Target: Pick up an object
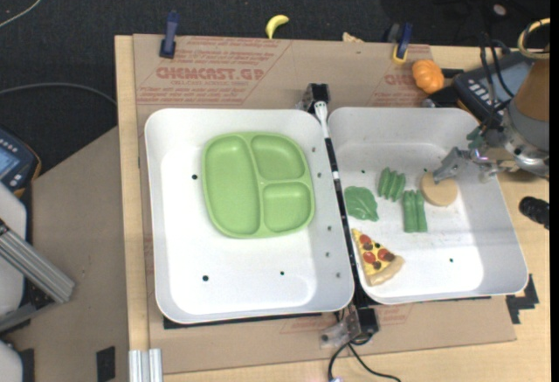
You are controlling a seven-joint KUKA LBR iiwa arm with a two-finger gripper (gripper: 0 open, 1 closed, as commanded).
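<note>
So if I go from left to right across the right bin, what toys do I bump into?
Green leaf → pizza slice → upper green beans → lower green beans → tan round cookie, with the gripper just above it.

Light is bright and even across the tabletop (227, 65), seemingly from overhead, and it falls off toward the dark carpet at 9 and 12 o'clock. The left bin (175, 223) and the right bin (489, 258) are close to washed out; their white floors show little texture, with a soft sheen along the rims. Shadows are faint and short: a pale grey band lies inside the right bin's wall at 12 o'clock, and a thin one edges the green plate (258, 186). Focus is moderate, with the print on the board readable but soft. The arm (524, 122) at 3 o'clock looks slightly blurred. Straight edges bow a little toward the corners.
</note>
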